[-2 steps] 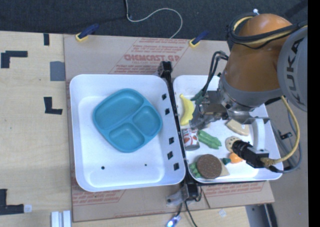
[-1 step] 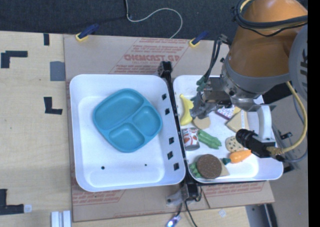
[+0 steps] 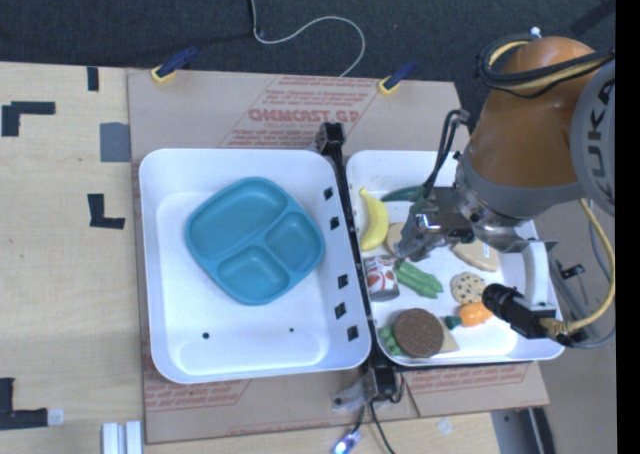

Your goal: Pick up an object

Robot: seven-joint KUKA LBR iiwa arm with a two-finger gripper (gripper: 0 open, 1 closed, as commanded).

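Right white bin point(image 3: 436, 355) of toy food, jaws over green pea pod point(image 3: 418, 278), opening impossible to tell

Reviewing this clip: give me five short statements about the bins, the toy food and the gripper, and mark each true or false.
1. The blue plate lies in the left bin. True.
2. The banana lies on the blue plate. False: it lies in the right bin, near the divider.
3. The gripper is over the right bin. True.
4. The round brown patty sits at the far end of its bin. False: it is at the near end.
5. The cookie is inside the left bin. False: it is in the right bin.
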